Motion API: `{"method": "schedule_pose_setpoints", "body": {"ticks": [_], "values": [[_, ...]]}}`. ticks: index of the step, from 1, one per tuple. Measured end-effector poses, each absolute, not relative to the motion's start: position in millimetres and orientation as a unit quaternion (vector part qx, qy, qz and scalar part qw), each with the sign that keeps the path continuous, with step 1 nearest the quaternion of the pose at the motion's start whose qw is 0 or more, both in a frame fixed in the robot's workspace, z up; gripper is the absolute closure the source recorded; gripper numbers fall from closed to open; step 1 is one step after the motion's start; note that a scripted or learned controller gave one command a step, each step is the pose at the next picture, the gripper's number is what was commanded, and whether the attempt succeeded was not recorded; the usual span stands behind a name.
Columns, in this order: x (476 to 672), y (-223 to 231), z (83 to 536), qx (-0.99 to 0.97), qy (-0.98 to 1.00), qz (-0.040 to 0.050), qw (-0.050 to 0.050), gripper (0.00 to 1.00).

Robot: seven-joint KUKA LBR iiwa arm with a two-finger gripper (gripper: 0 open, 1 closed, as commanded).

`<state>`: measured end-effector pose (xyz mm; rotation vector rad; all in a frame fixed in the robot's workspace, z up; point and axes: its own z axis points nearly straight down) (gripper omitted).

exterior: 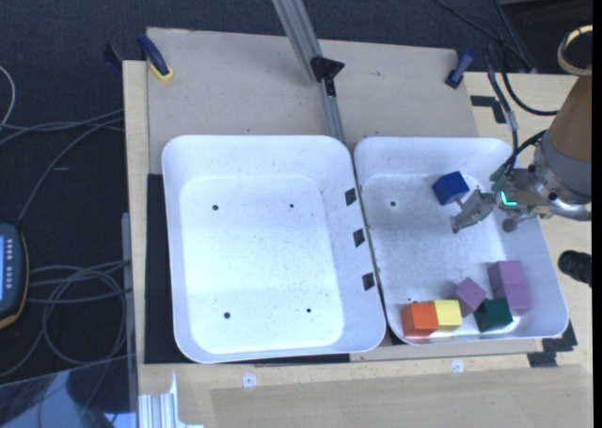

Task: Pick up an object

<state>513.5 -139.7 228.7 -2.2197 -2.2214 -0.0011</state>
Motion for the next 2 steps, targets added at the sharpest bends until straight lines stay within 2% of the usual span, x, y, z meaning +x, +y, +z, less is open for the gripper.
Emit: {"method": "schedule_pose_setpoints", "body": {"ticks": [2], "values": [[499.2,-155,125,-0.707,-0.707,0.0018,0.004,0.0]]}}
